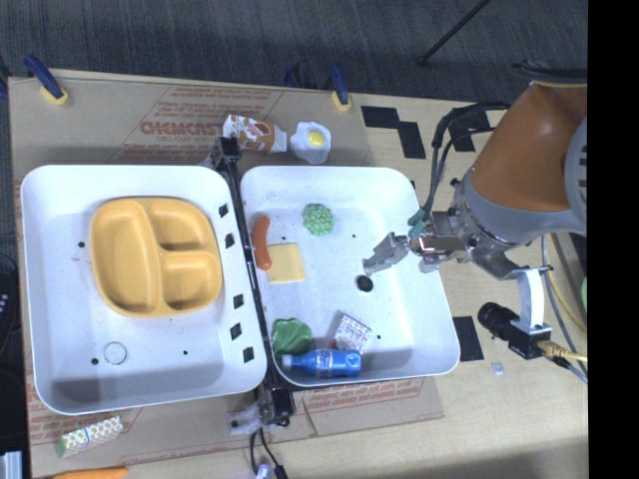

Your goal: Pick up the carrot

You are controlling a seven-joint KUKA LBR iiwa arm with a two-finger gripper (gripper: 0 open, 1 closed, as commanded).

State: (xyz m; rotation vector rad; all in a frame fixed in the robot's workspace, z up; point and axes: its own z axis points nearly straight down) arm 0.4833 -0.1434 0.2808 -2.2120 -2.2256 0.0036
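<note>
Camera view: carrot [262, 242] lies untouched at right bin's [424, 342] left wall — beside cheese slice [287, 263]. Claw [384, 254] hovers well right of it; grip state cannot be told — pickup not begun.

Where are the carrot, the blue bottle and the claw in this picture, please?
carrot [262, 242]: camera view, middle of its body.
blue bottle [327, 363]: camera view, middle of its side.
claw [380, 258]: camera view, between its fingertips.

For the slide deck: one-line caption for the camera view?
Tool hovers over the right bin, across it from the carrot by the cheese slice.
</note>
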